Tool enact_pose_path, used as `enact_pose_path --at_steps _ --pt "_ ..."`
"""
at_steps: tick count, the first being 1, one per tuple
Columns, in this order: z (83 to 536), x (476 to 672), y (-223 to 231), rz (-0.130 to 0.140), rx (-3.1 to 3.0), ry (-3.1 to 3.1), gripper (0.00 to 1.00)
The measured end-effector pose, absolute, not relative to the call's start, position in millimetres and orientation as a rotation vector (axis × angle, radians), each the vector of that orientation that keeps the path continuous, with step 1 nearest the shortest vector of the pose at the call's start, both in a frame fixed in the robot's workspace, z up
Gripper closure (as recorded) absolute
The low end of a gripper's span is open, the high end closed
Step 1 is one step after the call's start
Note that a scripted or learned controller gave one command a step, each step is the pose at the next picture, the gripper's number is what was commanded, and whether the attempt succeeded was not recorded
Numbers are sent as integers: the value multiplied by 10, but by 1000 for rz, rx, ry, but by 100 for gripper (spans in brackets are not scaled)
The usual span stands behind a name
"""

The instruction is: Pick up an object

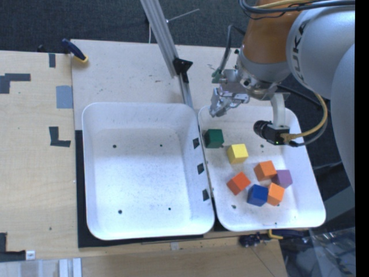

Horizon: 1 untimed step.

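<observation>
The right bin point(300, 212) holds several small blocks: a green one point(214, 138) near its far left corner, a yellow one point(237, 153), an orange one point(265, 170), a purple one point(282, 178), a red-orange one point(238, 183), a blue one point(258, 195) and a small orange one point(275, 193). My gripper point(218, 109) hangs over the far left corner of this bin, just above and behind the green block. Nothing shows between its fingers.
The left bin point(138, 172) lies beside the right one, sharing a middle rim. A slanted metal rail point(164, 36) crosses behind the bins. A blue and yellow clamp point(75, 49) rests on the bench at the far left.
</observation>
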<state>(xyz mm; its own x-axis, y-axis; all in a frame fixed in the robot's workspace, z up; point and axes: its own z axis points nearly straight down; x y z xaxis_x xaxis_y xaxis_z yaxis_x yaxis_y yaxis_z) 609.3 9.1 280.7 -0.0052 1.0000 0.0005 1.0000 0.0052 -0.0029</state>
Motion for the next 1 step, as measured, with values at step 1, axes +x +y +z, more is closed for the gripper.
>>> enact_pose_path --at_steps 1 --pt "2660 6145 675 3 -2212 -2227 100"
